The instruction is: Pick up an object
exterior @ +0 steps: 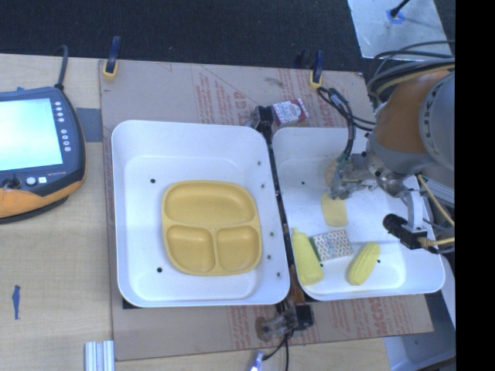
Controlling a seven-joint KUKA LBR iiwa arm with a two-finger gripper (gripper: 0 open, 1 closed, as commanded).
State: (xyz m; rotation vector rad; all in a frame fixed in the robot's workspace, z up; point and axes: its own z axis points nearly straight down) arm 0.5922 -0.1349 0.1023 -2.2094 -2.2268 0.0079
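Note:
In the right bin (305,149) lie a pale yellow block (334,209), a long yellow piece (306,258), a grey speckled pad (332,245) and a yellow corn cob (363,263). My gripper (341,182) hangs low over the middle of this bin, just behind the pale yellow block and close to its top edge. Whether it touches the block is not clear. The arm's grey body with its orange band (406,118) covers the bin's right rear part.
The left bin (131,207) holds a yellow divided plate (210,227). A teach pendant (35,149) lies at the far left of the bench. A small maroon packet (288,112) sits behind the bins, with clamps (315,66) at the board's rear edge.

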